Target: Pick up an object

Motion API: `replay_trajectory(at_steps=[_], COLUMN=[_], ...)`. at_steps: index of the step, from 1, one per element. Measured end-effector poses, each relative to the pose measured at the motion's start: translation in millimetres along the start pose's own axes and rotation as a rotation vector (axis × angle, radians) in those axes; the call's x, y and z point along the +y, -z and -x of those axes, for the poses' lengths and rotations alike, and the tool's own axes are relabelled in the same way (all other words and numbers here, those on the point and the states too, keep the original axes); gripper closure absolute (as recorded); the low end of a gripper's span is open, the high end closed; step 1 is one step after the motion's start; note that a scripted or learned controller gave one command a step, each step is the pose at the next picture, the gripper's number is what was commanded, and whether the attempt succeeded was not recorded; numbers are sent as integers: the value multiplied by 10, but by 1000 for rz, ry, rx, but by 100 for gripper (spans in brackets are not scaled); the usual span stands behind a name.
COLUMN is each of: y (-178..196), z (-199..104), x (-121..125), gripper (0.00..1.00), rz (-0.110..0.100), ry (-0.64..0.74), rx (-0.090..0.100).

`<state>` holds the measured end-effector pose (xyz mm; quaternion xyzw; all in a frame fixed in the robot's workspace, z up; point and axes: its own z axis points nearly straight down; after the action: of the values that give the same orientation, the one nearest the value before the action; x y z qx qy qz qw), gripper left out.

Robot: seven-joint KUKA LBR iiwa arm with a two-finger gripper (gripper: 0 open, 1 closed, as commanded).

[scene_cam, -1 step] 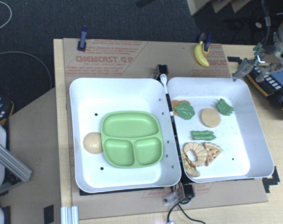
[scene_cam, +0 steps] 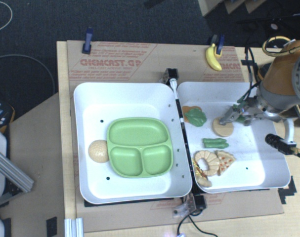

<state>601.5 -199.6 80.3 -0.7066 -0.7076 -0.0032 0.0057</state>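
Two shallow white plastic bins [scene_cam: 90, 132]: smooth, slightly glossy. Green three-compartment plastic tray [scene_cam: 140, 147]: smooth, satin. Bench board [scene_cam: 140, 58]: matt brown cardboard-like sheet, printed. Yellow toy banana [scene_cam: 213, 58]: glossy plastic.

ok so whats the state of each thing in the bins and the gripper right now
gripper: low in the right bin, over the tan round piece
tan round piece: flat on the right bin floor
green leafy piece: lying by the right bin's left wall
green pod: lying flat, mid bin
pizza slice: flat, next to the pretzel
pretzel: flat, near the left wall
green divided plate: upright in the left bin
beige ball: beside the plate's left edge
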Motion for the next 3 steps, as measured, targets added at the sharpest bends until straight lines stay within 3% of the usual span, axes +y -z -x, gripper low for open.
replay_trajectory(at_steps=[1, 2, 3], y=[94, 72, 1075], z=[-711, -800, -1648], x=[-324, -961, -1217], gripper=[0, 0, 0], rz=[8, 13, 12], ry=[3, -5, 7], rx=[-11, -13, -10])
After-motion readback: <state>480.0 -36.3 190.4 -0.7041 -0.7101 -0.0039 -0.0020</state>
